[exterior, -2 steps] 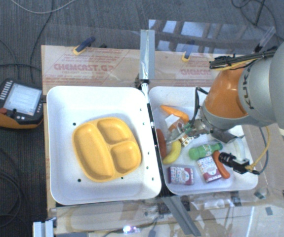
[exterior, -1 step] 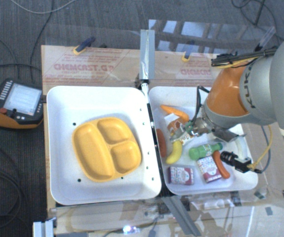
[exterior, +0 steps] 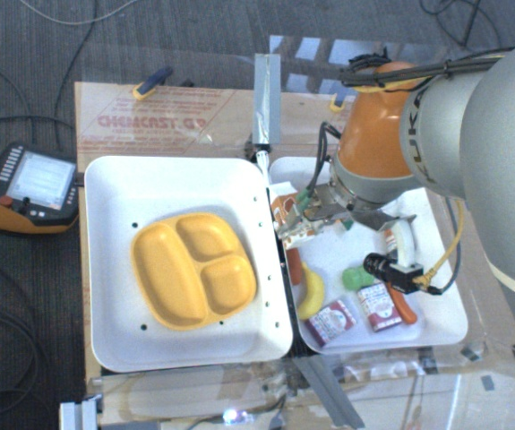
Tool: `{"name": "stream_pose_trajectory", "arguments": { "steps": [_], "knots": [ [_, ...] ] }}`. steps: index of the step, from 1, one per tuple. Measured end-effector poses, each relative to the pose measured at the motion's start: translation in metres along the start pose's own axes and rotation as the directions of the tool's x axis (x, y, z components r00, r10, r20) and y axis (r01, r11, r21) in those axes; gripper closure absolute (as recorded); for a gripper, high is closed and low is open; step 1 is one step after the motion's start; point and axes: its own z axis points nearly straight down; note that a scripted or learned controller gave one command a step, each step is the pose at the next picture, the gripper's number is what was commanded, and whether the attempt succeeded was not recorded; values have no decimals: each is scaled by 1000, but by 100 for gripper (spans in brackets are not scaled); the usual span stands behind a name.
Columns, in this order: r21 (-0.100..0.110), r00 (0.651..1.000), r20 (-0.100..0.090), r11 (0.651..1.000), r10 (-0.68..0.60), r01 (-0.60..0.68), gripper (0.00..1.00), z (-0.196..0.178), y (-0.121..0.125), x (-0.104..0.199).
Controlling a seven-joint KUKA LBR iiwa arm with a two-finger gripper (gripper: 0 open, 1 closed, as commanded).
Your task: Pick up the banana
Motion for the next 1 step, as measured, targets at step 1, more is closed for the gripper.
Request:
{"name": "stream_pose_trajectory", "arguments": {
  "steps": [1],
  "knots": [
    [7, 1000, 0, 1000, 1, -1, 0, 3, -2, 0]
  ]
}}
